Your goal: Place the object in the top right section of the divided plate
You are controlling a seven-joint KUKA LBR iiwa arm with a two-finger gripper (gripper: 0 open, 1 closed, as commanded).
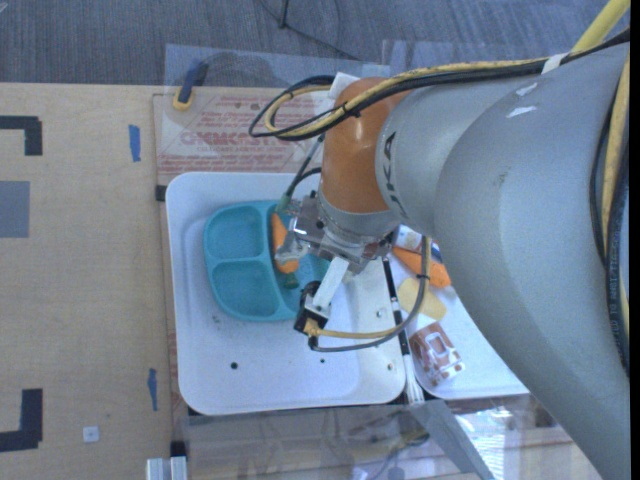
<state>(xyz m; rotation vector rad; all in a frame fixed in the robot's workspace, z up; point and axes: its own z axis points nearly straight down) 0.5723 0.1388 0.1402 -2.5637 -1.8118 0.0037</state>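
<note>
Gripper (296, 246) over right edge of teal divided plate (240, 268) in left bin (200, 358); orange object (279, 230) beside it; finger state unclear.

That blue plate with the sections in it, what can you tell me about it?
The divided plate is teal blue, looks like smooth plastic, and has rounded corners and raised ridges splitting it into compartments. Two of them show on its left side, one above the other. It lies flat in the left white bin, toward the upper left. Its right side is hidden under the robot's wrist, where something orange sits at the plate's edge.
</note>
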